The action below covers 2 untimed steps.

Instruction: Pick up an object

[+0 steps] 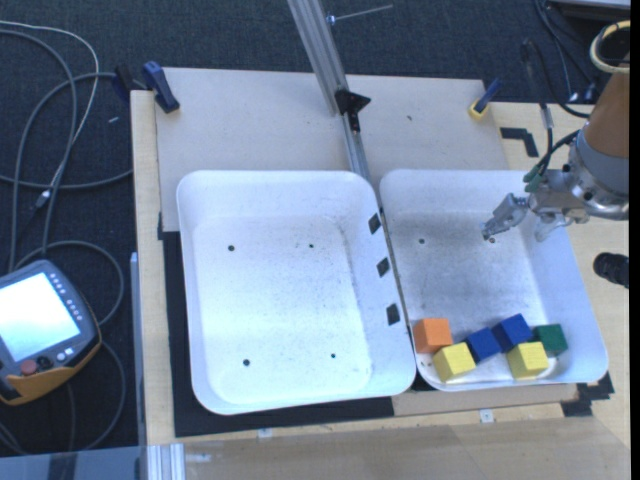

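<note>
Cubes (pixel 490 346), matte and blocky, cluster in speckled white bin (pixel 470 268) below hand (pixel 518 220).

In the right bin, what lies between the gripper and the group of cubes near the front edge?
In the camera view, bare speckled floor of the right bin lies between the gripper and the cubes. Nothing else sits in that stretch.
</note>
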Motion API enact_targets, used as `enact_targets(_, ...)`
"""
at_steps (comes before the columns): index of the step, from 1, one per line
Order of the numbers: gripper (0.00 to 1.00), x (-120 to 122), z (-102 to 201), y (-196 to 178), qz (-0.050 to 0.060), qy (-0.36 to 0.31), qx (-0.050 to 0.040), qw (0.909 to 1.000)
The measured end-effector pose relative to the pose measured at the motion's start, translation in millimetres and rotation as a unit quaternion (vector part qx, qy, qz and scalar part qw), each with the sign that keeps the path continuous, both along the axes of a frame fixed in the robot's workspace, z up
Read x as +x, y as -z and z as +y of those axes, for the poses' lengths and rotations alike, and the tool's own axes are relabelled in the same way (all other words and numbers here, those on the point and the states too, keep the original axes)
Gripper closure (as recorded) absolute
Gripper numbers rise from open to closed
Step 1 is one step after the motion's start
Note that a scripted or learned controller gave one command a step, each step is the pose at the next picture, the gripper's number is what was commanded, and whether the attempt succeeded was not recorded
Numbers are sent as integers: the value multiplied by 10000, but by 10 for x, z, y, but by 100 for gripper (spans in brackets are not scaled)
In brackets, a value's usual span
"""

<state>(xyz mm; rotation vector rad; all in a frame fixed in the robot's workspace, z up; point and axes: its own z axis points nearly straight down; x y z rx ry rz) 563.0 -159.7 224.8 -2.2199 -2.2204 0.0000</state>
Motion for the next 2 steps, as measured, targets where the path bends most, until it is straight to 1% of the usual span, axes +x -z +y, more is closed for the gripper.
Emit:
enact_targets(1,0,-771,-436,1141,49,28,8,10000)
enact_targets(2,0,-817,124,1254,-14,-19,0,10000)
